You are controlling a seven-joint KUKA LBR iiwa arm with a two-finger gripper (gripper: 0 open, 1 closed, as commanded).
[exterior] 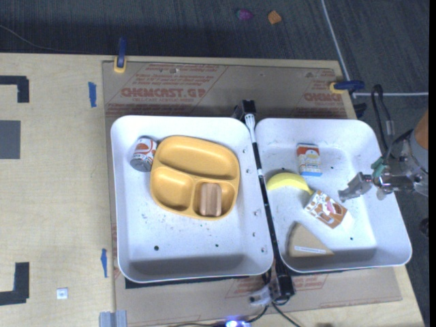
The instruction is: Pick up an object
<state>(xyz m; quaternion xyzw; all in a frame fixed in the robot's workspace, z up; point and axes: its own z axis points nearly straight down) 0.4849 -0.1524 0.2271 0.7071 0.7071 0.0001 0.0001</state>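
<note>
Snack packet (pixel 326 210) lies flat in the right bin (pixel 388 251) (easy reach); gripper (pixel 349 192) hovers beside it, fingers apart, holding nothing.

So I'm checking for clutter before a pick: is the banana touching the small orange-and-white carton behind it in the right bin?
Apart. The camera view shows a strip of white bin floor between the banana and the orange-and-white carton.

Left bin (pixel 129 203): yellow divided tray (pixel 178 165) holding a tan block (pixel 210 199), small can (pixel 142 153) beside. Right bin (pixel 392 234): banana (pixel 287 181), small carton (pixel 308 160), snack packet (pixel 326 210), tan wedge (pixel 306 242). Gripper (pixel 354 188) above right bin, near the snack packet.
</note>
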